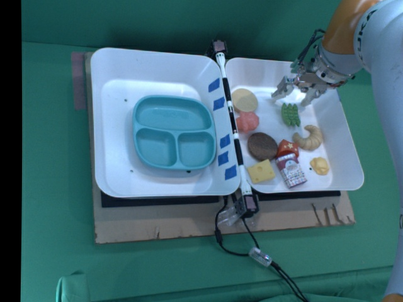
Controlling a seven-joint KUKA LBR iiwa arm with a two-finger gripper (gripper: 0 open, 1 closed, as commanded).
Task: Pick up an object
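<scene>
Nearest the lens, a black cable with a clear plastic connector (261,257) trailed off the front edge of the brown cardboard sheet (157,225) under both bins. Left shallow white bin (113,68) held a teal three-compartment plastic tray (173,132). Right shallow white bin (343,168) held the toy food: small red-and-white carton (291,170) at the front, yellow wedge of cheese (261,172) just left of it, dark brown round patty (262,146) behind, tan croissant (308,137), green pea pod (290,114), pale yellow round slice (244,99), pink-red piece (247,121), small yellow lump (320,165). Two-finger gripper (293,94) hung over the bin's far right part, fingers spread wide and pointing down, nothing between them; the pea pod lay just below and beside the fingertips, not touching as far as could be told. Judged the pod the likely pick: light, stiff moulded plastic by the look, probably smooth and a bit slippery, not fragile; best taken across its narrow width at mid-length, with the croissant near enough to be nudged. Carton face carried printing, too small to read; blue tape squares (218,94) along the divider bore no legible marks.
</scene>
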